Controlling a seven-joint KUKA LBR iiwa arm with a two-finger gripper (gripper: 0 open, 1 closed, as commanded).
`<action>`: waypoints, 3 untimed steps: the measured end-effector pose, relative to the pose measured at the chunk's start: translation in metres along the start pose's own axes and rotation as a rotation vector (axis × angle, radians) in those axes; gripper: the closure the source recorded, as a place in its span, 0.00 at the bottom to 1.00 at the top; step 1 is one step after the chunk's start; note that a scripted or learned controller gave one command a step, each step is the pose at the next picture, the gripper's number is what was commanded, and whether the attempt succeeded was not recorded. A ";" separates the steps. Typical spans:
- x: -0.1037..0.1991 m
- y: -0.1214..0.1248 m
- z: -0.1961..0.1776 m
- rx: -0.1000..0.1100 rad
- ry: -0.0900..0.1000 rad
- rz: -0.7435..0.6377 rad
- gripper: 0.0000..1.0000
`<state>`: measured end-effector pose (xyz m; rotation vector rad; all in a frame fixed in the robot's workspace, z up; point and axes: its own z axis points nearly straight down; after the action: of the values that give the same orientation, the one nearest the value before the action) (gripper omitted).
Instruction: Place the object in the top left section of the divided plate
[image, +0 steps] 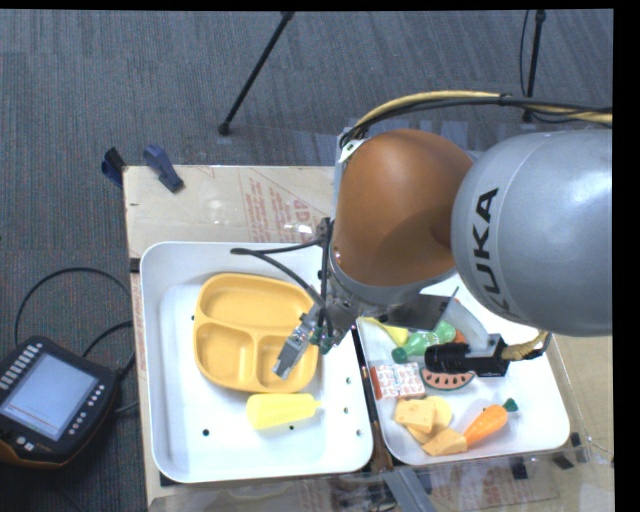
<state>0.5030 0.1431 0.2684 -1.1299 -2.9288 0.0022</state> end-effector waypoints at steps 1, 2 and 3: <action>-0.003 -0.002 -0.008 0.002 0.001 0.010 1.00; -0.039 -0.082 0.071 0.008 0.005 -0.023 1.00; -0.003 -0.040 0.166 -0.005 -0.004 -0.260 1.00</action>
<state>0.4776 0.1112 0.1023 -0.7426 -3.0559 -0.0025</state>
